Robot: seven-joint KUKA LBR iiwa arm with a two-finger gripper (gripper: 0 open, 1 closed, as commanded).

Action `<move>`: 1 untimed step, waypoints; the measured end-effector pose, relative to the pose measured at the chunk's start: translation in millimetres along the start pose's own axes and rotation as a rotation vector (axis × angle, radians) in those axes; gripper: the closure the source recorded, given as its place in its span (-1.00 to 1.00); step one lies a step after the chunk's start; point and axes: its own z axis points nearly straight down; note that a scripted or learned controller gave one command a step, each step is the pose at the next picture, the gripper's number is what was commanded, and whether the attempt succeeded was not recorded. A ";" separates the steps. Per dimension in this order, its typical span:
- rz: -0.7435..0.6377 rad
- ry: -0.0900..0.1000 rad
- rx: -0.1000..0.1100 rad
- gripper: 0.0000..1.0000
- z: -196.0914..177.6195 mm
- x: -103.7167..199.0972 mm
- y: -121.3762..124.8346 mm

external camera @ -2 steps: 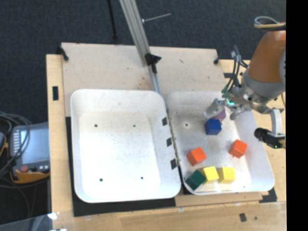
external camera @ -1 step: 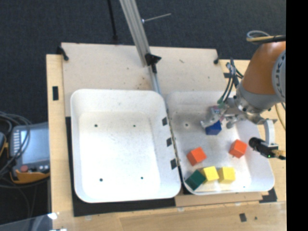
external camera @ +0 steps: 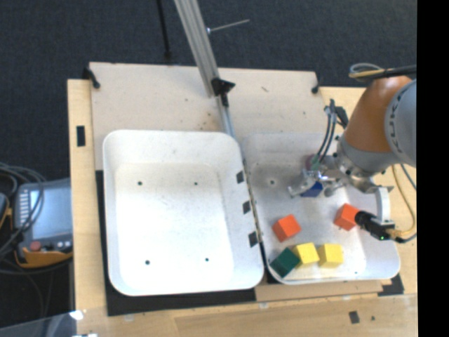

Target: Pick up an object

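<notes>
The left bin [external camera: 175,213] lies bare-floored; the right bin [external camera: 280,163] holds small blocks along its near edge: green block [external camera: 285,262], orange block [external camera: 286,227], two yellow blocks [external camera: 306,253], another orange block [external camera: 345,217]. They look light, rigid, flat-sided: pinch across opposite faces. The gripper [external camera: 312,184] hovers above; its state I cannot tell.

Grey arm [external camera: 403,128] with orange band, cables, and metallic tool [external camera: 313,182].

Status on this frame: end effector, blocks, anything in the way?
End effector low over right bin, finger state unclear. Two orange blocks, two yellow, one green lie loose. No obstruction seen.
</notes>
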 end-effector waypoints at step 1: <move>0.001 -0.003 -0.008 -1.00 29.8 -2.5 1.2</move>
